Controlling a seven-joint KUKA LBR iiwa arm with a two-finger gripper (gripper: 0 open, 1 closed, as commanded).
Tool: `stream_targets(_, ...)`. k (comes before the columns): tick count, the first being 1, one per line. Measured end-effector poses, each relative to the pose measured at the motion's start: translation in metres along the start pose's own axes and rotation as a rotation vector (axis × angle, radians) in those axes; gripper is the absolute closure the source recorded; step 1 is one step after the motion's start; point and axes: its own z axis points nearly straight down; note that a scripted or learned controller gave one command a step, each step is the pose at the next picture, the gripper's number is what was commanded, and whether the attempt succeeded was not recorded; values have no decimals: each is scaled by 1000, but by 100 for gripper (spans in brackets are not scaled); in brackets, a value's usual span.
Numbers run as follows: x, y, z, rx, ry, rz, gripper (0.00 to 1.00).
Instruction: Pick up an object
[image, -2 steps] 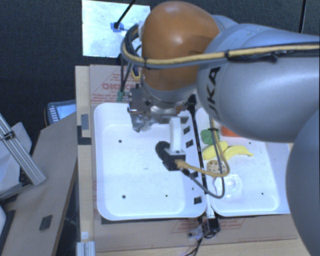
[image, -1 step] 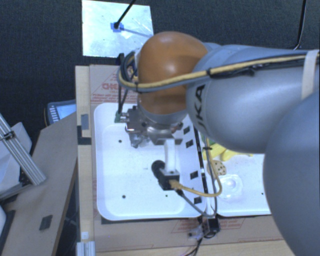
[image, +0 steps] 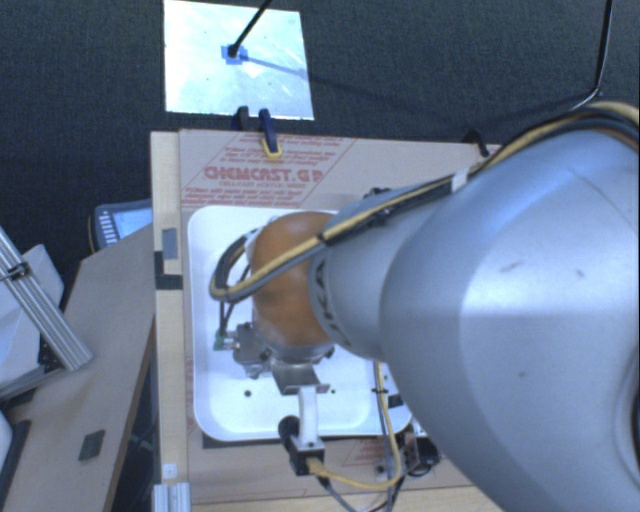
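Observation:
My arm reaches in from the right and covers most of the view. Its orange band (image: 285, 275) and the wrist hang over the middle of the left white bin (image: 205, 300). The gripper (image: 262, 355) points down into that bin, low over its floor, and the wrist hides most of it. Whatever lies under the wrist and the arm is hidden. Two small dark specks (image: 247, 392) show on the bin floor near the front.
The bin rests on a brown cardboard sheet (image: 265, 165) with red print. A wooden bench edge (image: 120, 300) and a metal rail (image: 40, 310) lie to the left. A shiny plate (image: 235, 60) sits at the back.

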Motion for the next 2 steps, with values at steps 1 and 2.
stream_targets(1,0,3,-6,-8,2,1,0)
stream_targets(2,-1,93,30,-16,3,2,0)
